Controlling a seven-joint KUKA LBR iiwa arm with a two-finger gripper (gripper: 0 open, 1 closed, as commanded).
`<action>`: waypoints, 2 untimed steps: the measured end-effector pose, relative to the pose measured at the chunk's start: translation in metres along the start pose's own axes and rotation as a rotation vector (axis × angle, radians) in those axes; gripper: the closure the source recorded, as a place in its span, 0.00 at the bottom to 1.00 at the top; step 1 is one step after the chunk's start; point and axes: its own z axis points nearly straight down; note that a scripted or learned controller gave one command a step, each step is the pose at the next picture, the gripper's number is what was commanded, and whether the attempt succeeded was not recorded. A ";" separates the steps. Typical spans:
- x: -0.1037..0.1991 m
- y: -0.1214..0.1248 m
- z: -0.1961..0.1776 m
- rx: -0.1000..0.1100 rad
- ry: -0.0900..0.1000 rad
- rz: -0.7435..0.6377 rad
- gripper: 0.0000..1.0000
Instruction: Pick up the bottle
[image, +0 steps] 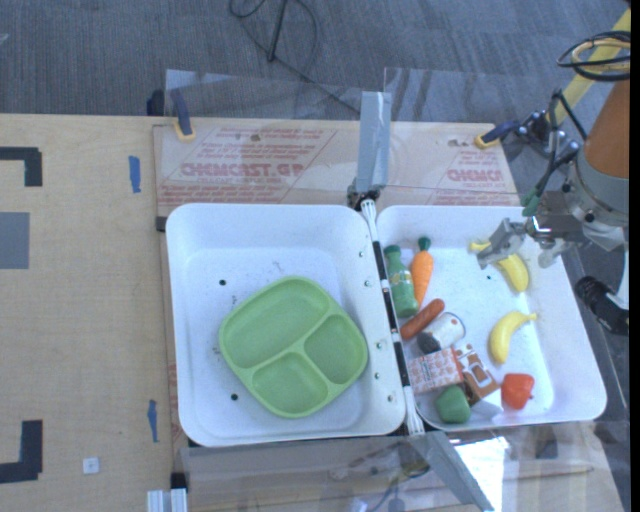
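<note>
Against the left wall of the right bin (590, 395), just beside the divider shared with the left bin (190, 300), the green bottle (402, 282) is seen lying lengthwise. An orange carrot (423, 272) is laid just to the right of the bottle, and a red sausage-like piece (422, 318) is angled at the bottle's lower end. Little free room is left around the bottle on those sides. Further right of the bottle, two yellow bananas (512, 332) are spread apart, with bare white floor between them and the bottle. Below the bottle, a printed carton (440, 370), a green pepper (452, 404) and a red pepper (517, 390) are crowded near the bin's front edge. The gripper (522, 240) is held over the upper right part of that bin, well apart from the bottle, its fingers spread and nothing between them. Left of the bottle, past the divider, a green sectioned plate (292, 346) is set in the left bin. Both bins are carried on a table (70, 300) of pale wood, with taped cardboard behind them and grey carpet beyond.
</note>
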 end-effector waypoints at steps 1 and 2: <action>0.051 -0.046 0.054 0.002 0.000 0.140 0.00; 0.010 -0.038 0.185 -0.001 0.001 0.137 0.00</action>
